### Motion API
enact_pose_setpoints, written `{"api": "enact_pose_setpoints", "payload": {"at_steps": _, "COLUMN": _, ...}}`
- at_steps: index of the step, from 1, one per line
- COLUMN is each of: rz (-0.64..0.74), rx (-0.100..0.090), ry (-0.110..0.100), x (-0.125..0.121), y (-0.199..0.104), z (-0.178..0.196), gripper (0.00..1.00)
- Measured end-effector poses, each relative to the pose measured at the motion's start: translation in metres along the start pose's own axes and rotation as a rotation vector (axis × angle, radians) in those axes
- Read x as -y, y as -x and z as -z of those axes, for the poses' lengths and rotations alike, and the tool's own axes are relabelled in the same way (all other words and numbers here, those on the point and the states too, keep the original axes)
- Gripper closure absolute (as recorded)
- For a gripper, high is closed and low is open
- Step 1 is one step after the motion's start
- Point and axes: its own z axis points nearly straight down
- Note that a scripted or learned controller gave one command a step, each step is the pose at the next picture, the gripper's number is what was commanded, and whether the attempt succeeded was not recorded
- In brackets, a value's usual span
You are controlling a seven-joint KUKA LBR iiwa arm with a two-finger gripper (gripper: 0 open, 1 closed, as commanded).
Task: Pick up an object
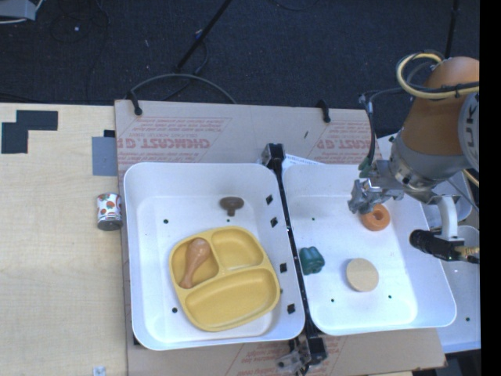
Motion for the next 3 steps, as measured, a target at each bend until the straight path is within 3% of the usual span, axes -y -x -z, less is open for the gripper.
{"api": "enact_pose_setpoints", "payload": {"at_steps": 1, "rz": 0.0, "rx": 0.0, "ry": 0.001, "x": 0.007, "y": 0.003, "z": 0.047, "gripper": 1.0}}
{"api": "enact_pose_setpoints", "payload": {"at_steps": 3, "rz": 0.004, "rx": -0.002, "ry": -0.004, "x": -0.008, "y": -0.112, "z": 0.048, "gripper": 1.0}}
